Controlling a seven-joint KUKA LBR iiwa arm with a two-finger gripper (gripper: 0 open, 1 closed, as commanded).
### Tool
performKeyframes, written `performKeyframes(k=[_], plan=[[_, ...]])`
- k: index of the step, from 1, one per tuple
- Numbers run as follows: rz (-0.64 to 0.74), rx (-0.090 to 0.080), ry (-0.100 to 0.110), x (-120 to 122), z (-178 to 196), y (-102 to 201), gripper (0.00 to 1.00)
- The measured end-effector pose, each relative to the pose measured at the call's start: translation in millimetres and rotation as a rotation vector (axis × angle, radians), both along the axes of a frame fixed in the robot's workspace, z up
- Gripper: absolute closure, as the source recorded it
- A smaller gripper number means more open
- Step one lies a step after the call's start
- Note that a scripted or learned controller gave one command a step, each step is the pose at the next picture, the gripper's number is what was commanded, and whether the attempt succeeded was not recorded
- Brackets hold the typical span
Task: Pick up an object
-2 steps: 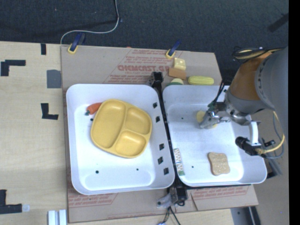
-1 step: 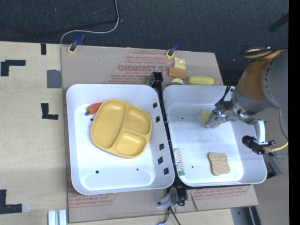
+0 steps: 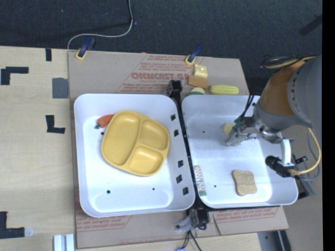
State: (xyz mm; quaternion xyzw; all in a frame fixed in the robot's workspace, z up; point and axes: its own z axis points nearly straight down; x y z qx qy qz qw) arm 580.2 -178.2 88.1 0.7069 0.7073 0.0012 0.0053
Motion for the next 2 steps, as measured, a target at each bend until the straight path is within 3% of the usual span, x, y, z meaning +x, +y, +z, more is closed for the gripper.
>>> performKeyframes(k=[1, 2], plan=[[0.001, 0.003, 0.005, -0.7, -1.5, 0.7, 0.00], [0.009, 0.009, 0.007, 48.6, -3.5, 88.0, 0.00]])
